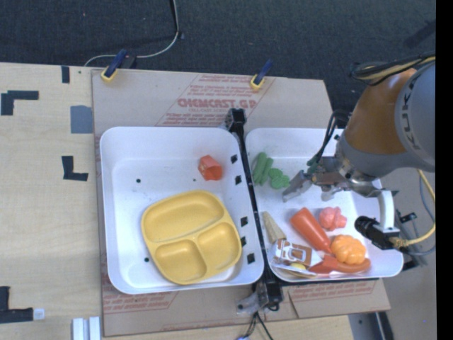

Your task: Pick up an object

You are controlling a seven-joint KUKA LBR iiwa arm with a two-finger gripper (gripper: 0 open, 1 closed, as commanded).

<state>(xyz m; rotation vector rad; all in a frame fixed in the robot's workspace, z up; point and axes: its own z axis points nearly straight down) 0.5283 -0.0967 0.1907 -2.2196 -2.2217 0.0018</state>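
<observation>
The end effector [297,187] hangs low over the right bin [322,137], its two dark fingers spread apart with nothing between them, tips pointing toward the bin's left half. Just beside those tips lies a green vegetable toy [267,171], the nearest candidate for a pick; whether a fingertip touches it cannot be told from this angle. Nearer the camera sit an orange carrot [309,227], a pink lumpy piece [332,218] and a small orange pumpkin-like toy [348,248], with a red pepper shape [338,265] and a printed packet [291,253] crowded along the front wall. A pale cone-shaped piece [273,225] leans by the divider. The left bin [120,211] carries a yellow divided plate [190,236] and a small red toy [210,166], well apart from the arm. To do the step well, the fingers should likely straddle the green toy across its narrow width, descend until they bracket it fully, and close only then; the bin wall and black divider close by leave little room, so a centred, vertical approach looks safer than a slanted one. Both bins rest on cardboard [205,101] clipped to the tabletop [42,211].
</observation>
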